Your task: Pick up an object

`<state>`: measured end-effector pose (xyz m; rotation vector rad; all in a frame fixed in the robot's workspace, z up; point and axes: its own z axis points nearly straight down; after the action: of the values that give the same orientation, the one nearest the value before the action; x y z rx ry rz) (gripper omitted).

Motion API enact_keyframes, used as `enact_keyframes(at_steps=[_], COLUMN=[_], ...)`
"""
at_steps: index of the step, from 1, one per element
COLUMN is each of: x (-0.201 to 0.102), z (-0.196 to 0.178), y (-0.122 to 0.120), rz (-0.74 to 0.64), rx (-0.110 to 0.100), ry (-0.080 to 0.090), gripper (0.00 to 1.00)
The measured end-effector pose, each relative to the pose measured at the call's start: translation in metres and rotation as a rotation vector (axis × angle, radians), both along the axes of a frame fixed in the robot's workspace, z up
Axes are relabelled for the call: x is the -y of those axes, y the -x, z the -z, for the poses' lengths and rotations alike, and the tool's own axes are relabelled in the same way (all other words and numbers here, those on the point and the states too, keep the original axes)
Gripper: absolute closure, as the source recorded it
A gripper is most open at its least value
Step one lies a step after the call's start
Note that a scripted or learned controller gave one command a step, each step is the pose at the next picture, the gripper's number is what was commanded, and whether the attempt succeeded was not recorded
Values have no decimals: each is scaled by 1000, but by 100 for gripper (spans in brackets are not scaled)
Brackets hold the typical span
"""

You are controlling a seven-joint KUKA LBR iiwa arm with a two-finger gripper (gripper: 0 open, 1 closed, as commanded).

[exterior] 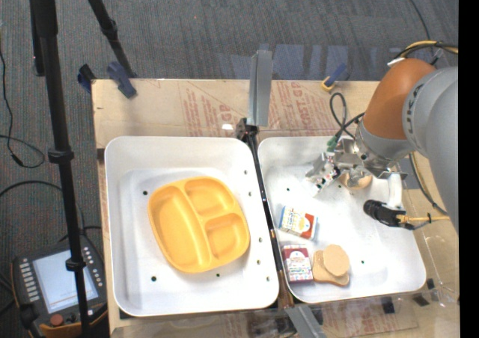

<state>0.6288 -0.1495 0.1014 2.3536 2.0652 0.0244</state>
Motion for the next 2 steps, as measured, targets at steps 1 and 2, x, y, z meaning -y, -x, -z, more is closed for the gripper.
enact_keyframes(at_steps=[1,2], x=[4,7], z=[0,0], y=[-20,-20], rz=[-163,-262], rx=[-11,-12], ry=[6,8], gripper=[0,0])
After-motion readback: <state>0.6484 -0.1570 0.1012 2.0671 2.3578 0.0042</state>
